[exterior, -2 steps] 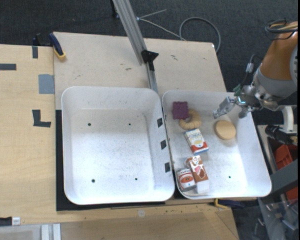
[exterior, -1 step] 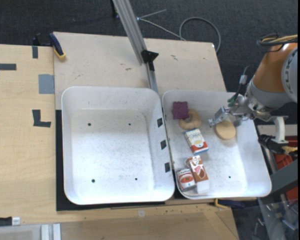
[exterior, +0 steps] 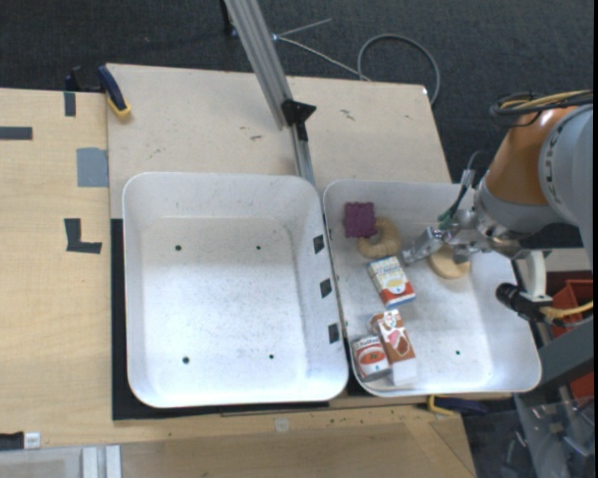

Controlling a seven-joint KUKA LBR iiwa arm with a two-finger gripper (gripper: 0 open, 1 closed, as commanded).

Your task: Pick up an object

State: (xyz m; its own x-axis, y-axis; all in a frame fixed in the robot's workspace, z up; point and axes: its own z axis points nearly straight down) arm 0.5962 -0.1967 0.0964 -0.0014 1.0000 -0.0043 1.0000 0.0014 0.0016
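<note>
**Gripper hovering low in the right bin, a tan disc just beneath it**

The gripper [exterior: 441,242] is reaching in from the right and sitting low over the far half of the right bin [exterior: 478,366]. Whether it is spread or pressed together I cannot tell; nothing is showing as pinched in it.

The closest thing is a tan round piece [exterior: 450,264], lying right at the gripper, a touch toward the near-right side and partly covered by the wrist. It is round, so it offers no long axis to line up with. My judgement is that this is the likeliest target, needing only a short drop.

To the left of the gripper, a small carton [exterior: 391,280] is lying with its long axis running far-to-near, slightly slanted. Further left and far, a purple block [exterior: 359,218] is touching a tan ring-shaped piece [exterior: 381,237]. Near the front wall, a second carton [exterior: 395,344] and a small can [exterior: 370,357] are lying side by side.

Count: two cartons, one can, one purple block, two tan pieces. The left bin [exterior: 149,267] is bearing nothing.
</note>
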